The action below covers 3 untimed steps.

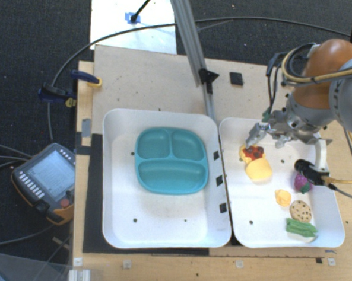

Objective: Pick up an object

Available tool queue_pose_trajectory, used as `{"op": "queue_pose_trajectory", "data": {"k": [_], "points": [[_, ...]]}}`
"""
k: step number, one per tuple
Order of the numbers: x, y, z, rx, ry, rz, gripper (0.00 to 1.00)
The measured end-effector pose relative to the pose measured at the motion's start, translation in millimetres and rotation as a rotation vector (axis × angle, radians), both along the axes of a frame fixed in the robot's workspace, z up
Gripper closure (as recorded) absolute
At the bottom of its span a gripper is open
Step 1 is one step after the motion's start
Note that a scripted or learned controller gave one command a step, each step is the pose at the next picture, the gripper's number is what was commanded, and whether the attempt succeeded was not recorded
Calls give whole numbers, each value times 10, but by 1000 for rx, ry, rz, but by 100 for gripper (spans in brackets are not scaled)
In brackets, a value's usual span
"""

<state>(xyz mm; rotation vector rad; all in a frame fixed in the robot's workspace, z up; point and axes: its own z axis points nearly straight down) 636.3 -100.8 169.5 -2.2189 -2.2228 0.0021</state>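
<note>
Spanning most of the view, the table (150, 82) carries two shallow white bins side by side. The left bin (114, 222) holds a teal divided plate (171, 161) lying flat near its middle. The right bin (331, 229) holds the small things. Above its upper part hangs the grey arm (340, 81) with its orange band, reaching in from the right. Its pincer (255, 136) points down and left over the bin's upper left area, just above a yellow toy with a red top (256, 165); whether its fingers are spread or closed I cannot tell. A purple piece (303, 183) lies to the right, a small orange lump (283, 198) below it, then a spotted cookie (301, 210) and a green piece (301, 229) touching it near the front corner.
</note>
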Motion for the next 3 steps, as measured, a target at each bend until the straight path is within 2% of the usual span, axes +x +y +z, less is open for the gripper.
{"op": "queue_pose_trajectory", "data": {"k": [1, 2, 3], "points": [[-36, -21, -418, 0, -1, -1, 0], [-23, -20, -291, 0, -6, 0, 100], [5, -64, 156, 0, -8, 0, 100]]}}
